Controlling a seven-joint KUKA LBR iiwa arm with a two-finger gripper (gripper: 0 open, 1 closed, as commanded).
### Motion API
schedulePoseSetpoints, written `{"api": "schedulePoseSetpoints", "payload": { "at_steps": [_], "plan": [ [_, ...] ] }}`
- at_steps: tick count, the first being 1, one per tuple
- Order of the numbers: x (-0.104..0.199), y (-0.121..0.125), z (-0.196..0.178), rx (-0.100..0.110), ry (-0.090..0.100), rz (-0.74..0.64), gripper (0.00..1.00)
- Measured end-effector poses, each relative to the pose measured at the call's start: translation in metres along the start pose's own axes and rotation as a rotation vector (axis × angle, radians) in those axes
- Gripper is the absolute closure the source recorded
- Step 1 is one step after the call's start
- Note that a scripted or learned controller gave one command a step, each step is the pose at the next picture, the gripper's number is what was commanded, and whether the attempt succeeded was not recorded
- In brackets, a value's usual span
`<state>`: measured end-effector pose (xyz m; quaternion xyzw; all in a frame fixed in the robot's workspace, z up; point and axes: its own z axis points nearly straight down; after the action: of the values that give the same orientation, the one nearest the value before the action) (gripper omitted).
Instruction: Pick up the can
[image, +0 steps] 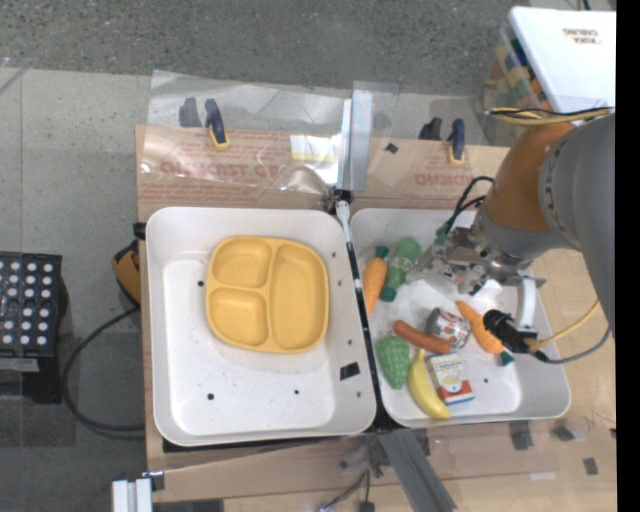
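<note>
The can (449, 328) lies on its side low in the right bin (540, 400), at the frame's lower right, just below the end effector (466, 262). Whether the end effector is open or closed I cannot tell; nothing shows in its grip. Around the can crowd a sausage (422, 337), a carrot (480, 327) and a small box (452, 380). The step looks like the approach; next it must centre over the can and descend.
</note>
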<state>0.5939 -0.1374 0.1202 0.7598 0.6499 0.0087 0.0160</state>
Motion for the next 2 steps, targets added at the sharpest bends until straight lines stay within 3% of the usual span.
{"api": "schedulePoseSetpoints", "payload": {
  "at_steps": [1, 2],
  "plan": [
    [-0.035, -0.048, 0.027, 0.039, 0.004, 0.072, 0.0],
    [-0.039, -0.086, 0.025, 0.038, 0.003, 0.129, 0.0]
  ]
}}
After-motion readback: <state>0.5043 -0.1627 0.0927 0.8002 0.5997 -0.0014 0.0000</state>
